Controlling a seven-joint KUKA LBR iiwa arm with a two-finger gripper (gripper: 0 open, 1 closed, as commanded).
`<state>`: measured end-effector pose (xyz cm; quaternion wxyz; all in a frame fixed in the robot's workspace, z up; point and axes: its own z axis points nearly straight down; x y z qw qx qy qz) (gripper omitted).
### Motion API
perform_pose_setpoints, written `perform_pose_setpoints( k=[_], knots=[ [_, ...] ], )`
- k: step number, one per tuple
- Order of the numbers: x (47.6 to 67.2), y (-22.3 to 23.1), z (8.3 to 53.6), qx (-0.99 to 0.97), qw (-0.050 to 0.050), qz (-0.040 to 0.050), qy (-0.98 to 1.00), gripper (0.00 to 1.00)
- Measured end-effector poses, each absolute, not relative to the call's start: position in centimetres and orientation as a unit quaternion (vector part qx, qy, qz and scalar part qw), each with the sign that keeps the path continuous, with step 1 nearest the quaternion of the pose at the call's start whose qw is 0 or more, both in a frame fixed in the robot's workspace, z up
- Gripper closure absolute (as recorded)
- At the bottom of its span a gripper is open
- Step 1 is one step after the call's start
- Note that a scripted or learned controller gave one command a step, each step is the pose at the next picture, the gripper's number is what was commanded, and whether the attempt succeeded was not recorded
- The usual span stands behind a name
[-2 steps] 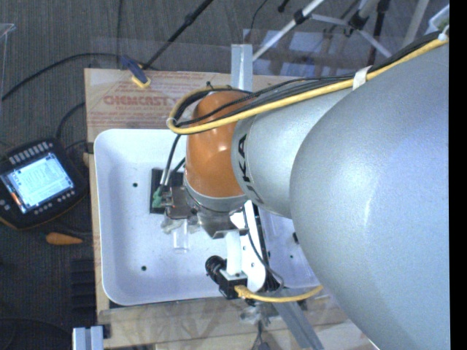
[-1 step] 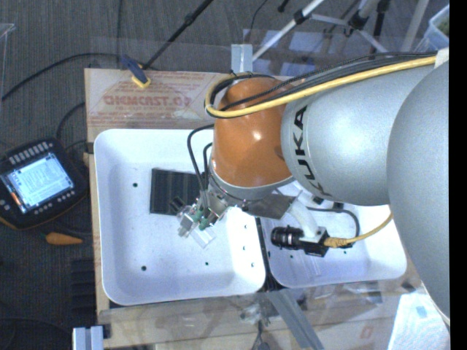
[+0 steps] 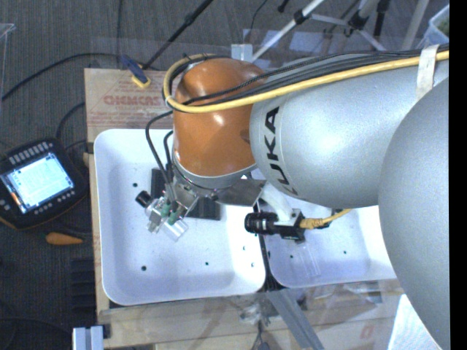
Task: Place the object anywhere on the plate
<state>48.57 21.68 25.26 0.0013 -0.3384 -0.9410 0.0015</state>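
My gripper (image 3: pixel 165 216) hangs low over the left white bin (image 3: pixel 124 268), near its middle. The big orange wrist band and grey arm cover its upper part. At its tip I see silver metal, small green marks and a pale clear piece. Whether that piece is a separate object or part of the gripper I cannot tell. The arm hides most of the right bin (image 3: pixel 343 265). A faint clear shape (image 3: pixel 306 259) lies on the right bin's floor near its front.
The left bin's floor shows bare white in front of and left of the gripper. A black connector with a yellow cable (image 3: pixel 273 224) sticks out over the wall between the bins. A teach pendant (image 3: pixel 36 183) lies left of the bench.
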Motion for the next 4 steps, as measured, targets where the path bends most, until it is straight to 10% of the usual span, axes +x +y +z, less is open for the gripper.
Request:
perform_pose_setpoints(
  k=[1, 2, 3, 4],
  knots=[
    [48.5, 21.8, 35.7, -0.31, 0.0, 0.0013, -0.951, 1.0],
    [48.3, 23.3, 19.4, -0.26, 0.003, 0.0015, -0.966, 1.0],
    [56.2, 23.2, 24.2, -0.115, 0.0, 0.0008, -0.993, 1.0],
    [56.2, 23.3, 24.2, -0.114, 0.001, 0.0005, -0.993, 0.0]
  ],
)
